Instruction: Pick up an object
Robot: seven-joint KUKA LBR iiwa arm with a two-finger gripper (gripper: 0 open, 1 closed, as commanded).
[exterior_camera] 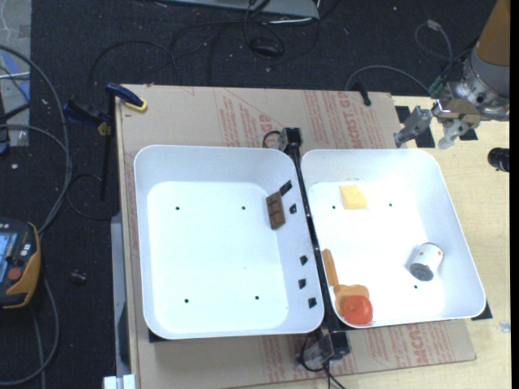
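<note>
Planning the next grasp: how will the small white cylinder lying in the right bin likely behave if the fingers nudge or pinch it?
The white cylinder lies on its side, so a nudge would probably roll it across the right bin. Its smooth, rounded wall may slip out of a pinch. It looks small and probably light, with open floor around it.

This looks like a robotics lab. Two white bins (219,156) sit side by side on a cardboard sheet (243,108) laid over the bench, the sheet held by a clamp (127,97). Loose black cables (186,43) trail across the dark speckled floor, and a handheld controller (18,262) (orange-edged, with a small screen) lies at the left edge.
</note>
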